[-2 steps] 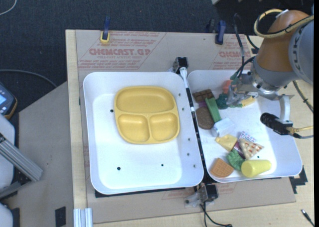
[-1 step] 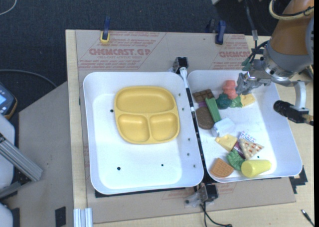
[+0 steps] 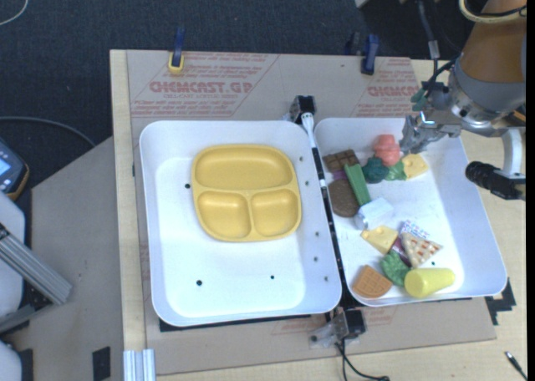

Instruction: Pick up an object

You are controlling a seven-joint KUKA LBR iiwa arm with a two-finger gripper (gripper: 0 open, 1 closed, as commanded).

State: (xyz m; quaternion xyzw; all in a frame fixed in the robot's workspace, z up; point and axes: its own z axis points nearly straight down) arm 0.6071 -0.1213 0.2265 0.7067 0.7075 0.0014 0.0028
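Note:
My gripper (image 3: 415, 139) hangs over the back of the right bin (image 3: 472, 229), just right of a pink toy (image 3: 386, 149) and above a small yellow piece (image 3: 415, 167). Nothing shows between the fingers. Below the pink toy lies a dark green toy (image 3: 375, 171). A green bar (image 3: 357, 184) and brown chocolate pieces (image 3: 341, 160) lie near the bin's left wall. Toward the front sit a cheese wedge (image 3: 380, 239), a pizza slice (image 3: 419, 247), a yellow cylinder (image 3: 429, 281), a green piece (image 3: 394, 269) and a round cookie (image 3: 372, 282).
The left bin (image 3: 167, 279) holds a yellow divided plate (image 3: 247, 191). A black divider strip (image 3: 322, 204) runs between the bins. Blue and yellow clamps (image 3: 176, 53) sit at the board's far edge. The grey arm (image 3: 493, 53) enters from the upper right.

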